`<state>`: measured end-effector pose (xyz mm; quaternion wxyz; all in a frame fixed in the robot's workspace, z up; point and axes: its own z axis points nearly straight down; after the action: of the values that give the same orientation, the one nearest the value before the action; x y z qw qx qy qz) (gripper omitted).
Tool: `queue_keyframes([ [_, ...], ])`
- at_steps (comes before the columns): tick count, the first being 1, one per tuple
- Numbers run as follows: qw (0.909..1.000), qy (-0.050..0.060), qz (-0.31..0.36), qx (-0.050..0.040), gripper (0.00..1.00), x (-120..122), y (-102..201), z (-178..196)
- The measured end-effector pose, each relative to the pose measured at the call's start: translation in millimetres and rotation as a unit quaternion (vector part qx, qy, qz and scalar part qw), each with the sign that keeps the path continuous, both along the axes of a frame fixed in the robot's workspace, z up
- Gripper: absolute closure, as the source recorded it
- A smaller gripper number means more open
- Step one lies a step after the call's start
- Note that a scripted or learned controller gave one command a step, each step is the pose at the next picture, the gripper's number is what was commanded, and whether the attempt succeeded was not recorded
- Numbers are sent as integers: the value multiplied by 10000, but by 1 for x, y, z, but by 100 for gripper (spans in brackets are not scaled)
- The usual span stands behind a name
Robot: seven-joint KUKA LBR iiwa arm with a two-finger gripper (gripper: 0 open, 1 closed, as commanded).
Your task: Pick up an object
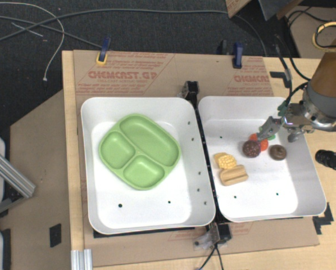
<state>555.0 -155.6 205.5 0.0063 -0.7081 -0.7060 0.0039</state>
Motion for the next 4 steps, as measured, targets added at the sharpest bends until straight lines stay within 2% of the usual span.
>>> queue_keyframes([
  [1,10000,-67,15,-13,0,3,0,7],
  [2,10000,-34,9,-3,0,1,-5,-55],
  [3,10000,-49,15,-6,0,-1,-2,-97],
  [4,10000,-49,16,-6,0,-2,-1,-122],
])
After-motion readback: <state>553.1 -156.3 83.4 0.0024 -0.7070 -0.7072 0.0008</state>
